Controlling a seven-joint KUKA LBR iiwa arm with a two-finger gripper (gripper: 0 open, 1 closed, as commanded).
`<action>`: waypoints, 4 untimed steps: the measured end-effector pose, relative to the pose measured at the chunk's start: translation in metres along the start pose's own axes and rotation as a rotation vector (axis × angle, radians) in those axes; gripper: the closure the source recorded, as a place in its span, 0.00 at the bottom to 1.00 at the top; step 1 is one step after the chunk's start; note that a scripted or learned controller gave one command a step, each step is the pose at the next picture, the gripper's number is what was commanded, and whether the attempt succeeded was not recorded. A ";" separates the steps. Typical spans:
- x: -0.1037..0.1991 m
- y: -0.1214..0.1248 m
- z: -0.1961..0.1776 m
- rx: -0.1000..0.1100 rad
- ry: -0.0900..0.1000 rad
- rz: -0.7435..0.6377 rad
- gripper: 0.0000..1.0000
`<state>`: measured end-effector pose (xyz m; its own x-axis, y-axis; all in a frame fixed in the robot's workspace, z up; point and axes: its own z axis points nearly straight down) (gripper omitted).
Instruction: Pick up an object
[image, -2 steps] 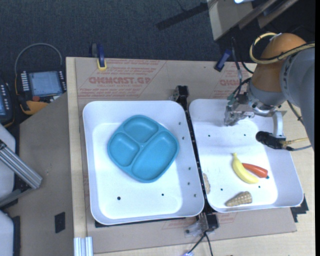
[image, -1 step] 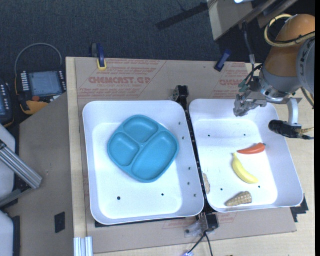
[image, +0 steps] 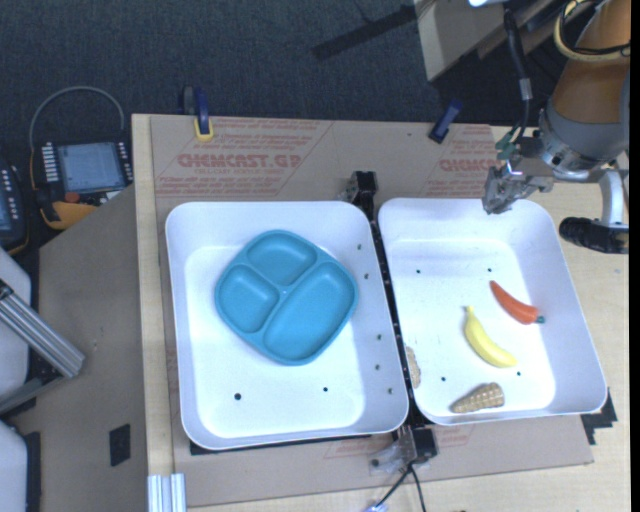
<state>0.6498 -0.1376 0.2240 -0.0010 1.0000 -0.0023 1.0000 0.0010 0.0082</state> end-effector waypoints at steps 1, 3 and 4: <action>0.000 0.002 -0.046 0.001 0.000 0.000 1.00; 0.090 -0.048 -0.030 0.013 0.004 -0.003 1.00; 0.141 -0.076 -0.015 0.014 0.004 -0.003 1.00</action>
<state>0.5731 0.0039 0.2376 -0.0044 1.0000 0.0020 1.0000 0.0044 -0.0056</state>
